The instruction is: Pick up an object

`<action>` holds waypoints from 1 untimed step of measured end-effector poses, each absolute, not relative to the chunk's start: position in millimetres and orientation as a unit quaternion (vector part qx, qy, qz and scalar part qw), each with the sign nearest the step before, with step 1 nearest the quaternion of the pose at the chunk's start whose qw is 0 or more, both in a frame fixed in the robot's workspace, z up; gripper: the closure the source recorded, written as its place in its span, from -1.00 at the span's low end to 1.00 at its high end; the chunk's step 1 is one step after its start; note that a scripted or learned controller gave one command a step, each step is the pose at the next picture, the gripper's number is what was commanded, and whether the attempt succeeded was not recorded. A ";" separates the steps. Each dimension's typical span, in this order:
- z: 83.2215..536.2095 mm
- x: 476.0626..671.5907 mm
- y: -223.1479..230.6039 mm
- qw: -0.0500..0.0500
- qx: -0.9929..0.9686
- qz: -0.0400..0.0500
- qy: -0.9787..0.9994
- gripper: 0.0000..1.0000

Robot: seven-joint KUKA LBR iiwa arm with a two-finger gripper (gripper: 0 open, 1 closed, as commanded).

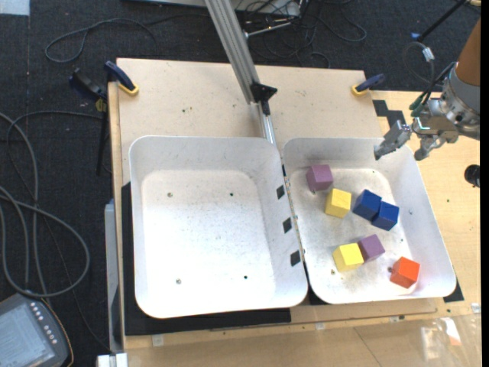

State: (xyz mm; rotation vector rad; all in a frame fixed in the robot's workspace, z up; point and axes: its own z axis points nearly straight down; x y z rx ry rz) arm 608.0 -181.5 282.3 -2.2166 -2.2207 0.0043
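Several small cubes lie in the right bin (428, 205): a purple cube (319, 177) at the back, a yellow cube (338, 202), two blue cubes (368, 203) (386, 215) touching each other, a second yellow cube (348, 256) beside a second purple cube (372, 246), and an orange cube (405, 271) near the front right corner. My gripper (403, 145) hangs open above the bin's far right rim, with nothing between its two spread fingers. It stands up and to the right of the blue cubes, well apart from them.
The left bin (202, 228) sits beside the right one, sharing a middle wall. A slanted metal pole (233, 37) rises from the bench behind the bins. Clamps (122, 79) (368, 84) hold the board's back corners. Cables lie on the dark floor at left.
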 end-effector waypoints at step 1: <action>285.1 608.8 -181.3 0.000 -0.706 0.000 -0.708 -1.00</action>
